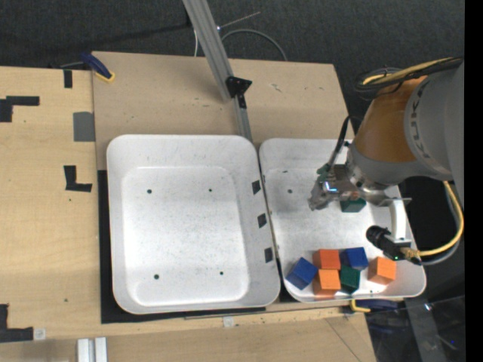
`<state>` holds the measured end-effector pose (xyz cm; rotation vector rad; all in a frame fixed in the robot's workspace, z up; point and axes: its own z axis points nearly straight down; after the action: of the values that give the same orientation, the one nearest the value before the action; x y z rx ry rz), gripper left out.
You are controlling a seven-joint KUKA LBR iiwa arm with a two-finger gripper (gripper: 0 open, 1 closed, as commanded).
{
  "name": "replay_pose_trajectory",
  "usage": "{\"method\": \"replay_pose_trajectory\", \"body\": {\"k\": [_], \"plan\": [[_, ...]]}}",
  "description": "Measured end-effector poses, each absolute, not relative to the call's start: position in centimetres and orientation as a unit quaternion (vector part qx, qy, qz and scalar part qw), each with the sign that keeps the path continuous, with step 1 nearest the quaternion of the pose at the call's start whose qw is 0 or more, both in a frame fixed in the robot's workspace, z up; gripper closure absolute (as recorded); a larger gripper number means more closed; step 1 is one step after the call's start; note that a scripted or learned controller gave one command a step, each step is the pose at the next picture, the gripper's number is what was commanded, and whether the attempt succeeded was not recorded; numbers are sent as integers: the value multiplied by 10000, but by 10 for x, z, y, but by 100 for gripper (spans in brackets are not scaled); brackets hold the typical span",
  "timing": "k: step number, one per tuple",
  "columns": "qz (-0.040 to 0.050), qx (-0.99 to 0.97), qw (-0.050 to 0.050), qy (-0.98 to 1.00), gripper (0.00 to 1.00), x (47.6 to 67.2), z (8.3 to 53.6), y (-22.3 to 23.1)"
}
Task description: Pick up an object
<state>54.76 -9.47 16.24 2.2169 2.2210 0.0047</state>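
Observation:
My gripper [326, 193] hangs over the middle of the right bin [294, 164], below the arm's orange band. A small dark green block [352, 205] shows just to its right, partly hidden by the wrist; I cannot see whether it is held. Along the bin's near edge lies a cluster of blocks: a blue block [302, 271], an orange block [328, 259], a second blue block [353, 257], another orange block [328, 280], a green block [349, 279] and a lone orange block [383, 268].
The left bin [181, 225] stands next to the right one, sharing a rim. A slanted metal pole [215, 44] crosses the bench behind the bins. A black cable fitting [379, 238] hangs from the arm above the right bin's near right corner.

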Motion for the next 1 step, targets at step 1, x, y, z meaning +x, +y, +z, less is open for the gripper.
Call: {"method": "replay_pose_trajectory", "body": {"k": [1], "plan": [[17,7063,22,7079,100,547,224,-89]]}}
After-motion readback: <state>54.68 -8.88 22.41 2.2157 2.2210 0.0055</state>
